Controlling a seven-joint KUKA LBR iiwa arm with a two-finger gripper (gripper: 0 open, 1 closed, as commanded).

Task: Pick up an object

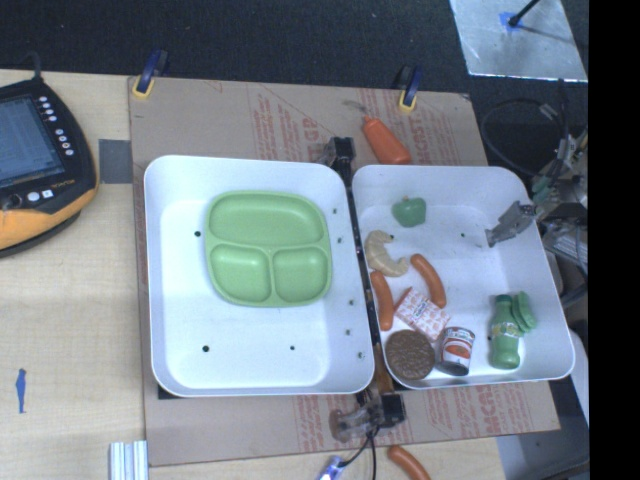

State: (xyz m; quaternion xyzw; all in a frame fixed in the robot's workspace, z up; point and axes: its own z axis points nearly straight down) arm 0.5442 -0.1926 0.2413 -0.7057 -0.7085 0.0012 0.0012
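Observation:
The right white bin (530, 268) holds several small items: a green pepper (408, 210), a beige curved piece (383, 253), two orange sausages (429, 279) (383, 301), a red-and-white packet (421, 313), a brown round disc (408, 355), a small can (457, 349) and a green bottle-like toy (508, 330). My gripper (508, 224) reaches in from the right edge, low over the bin's upper right part. It is apart from every item, with the green pepper well to its left. Nothing shows in its grasp.
The left white bin (180, 348) carries a green divided plate (268, 247). An orange carrot (385, 141) lies on the cardboard behind the bins, and another sausage (410, 460) lies in front. A teach pendant (40, 163) rests at far left.

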